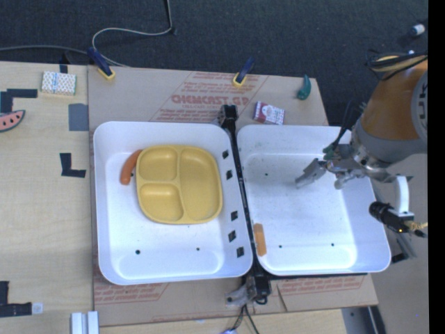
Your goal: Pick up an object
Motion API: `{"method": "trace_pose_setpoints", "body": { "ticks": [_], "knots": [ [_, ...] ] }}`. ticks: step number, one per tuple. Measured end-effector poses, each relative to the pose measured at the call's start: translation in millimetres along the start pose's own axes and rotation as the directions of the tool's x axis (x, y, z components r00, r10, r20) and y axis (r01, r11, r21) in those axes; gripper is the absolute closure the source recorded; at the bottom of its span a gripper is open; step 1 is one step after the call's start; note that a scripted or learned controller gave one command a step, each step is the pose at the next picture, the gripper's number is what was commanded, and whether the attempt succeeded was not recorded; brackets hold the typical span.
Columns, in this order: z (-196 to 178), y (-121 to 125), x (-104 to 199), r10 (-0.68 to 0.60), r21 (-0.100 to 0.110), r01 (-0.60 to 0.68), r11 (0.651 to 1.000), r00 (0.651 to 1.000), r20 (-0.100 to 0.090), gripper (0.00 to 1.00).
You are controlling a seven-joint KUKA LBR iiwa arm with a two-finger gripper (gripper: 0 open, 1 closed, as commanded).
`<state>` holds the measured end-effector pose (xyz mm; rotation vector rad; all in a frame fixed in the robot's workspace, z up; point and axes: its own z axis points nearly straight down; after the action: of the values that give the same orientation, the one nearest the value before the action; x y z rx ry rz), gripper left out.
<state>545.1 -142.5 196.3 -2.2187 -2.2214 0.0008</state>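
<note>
My gripper (321, 180) hangs over the right bin (361, 256), near its upper right part, with its fingers spread open and nothing between them. One finger (306, 177) points down and to the left. A small orange piece (259, 239) lies at the right bin's lower left, against the divider and well away from the gripper. In the left bin (167, 266) sits a yellow divided plate (179, 184). An orange sausage-shaped toy (128, 167) lies against the plate's left edge.
The grey and orange arm (396, 113) comes in from the right, over the right bin's far corner. Clips, a small red packet (268, 113) and a cable lie on the cardboard behind the bins.
</note>
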Motion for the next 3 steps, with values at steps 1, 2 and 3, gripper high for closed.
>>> {"method": "trace_pose_setpoints", "body": {
  "ticks": [1,2,3],
  "knots": [
    [92,37,37,0.000,0.002,0.000,1.000,1.000,0.000,0.00],
    [110,30,44,0.002,-0.004,-0.002,1.000,1.000,0.003,0.00],
    [111,117,39,-0.001,-0.004,0.001,1.000,1.000,0.003,0.00]
  ]
}}
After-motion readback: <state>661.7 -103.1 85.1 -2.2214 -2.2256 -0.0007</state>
